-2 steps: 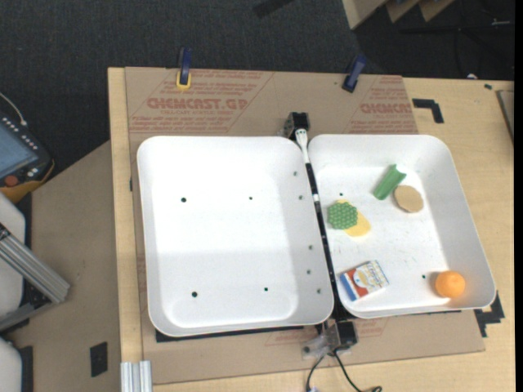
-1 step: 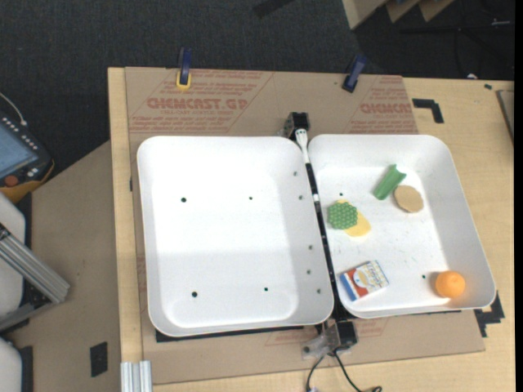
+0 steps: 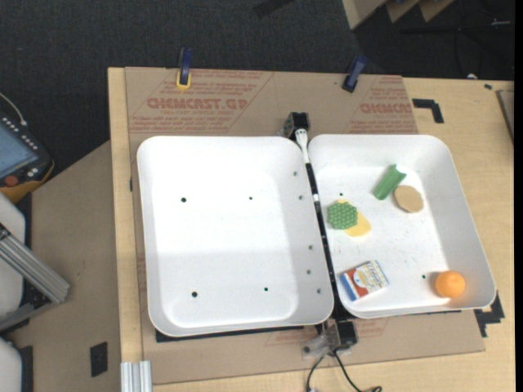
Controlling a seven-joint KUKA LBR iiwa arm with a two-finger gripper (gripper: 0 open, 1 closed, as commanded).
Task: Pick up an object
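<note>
gripper state cannot be told. objects lie in the right bin [image 3: 458, 186]: orange ball [image 3: 449, 284] near its front right corner, green block [image 3: 390, 182] touching a tan disc [image 3: 409, 199]. the ball, well apart from others, looks easiest: descend centred over it.

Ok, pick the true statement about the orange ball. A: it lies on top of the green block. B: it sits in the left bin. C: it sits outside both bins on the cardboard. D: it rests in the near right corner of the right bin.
D: the orange ball lies in the right bin, in its near right corner, apart from the green block farther back.
</note>
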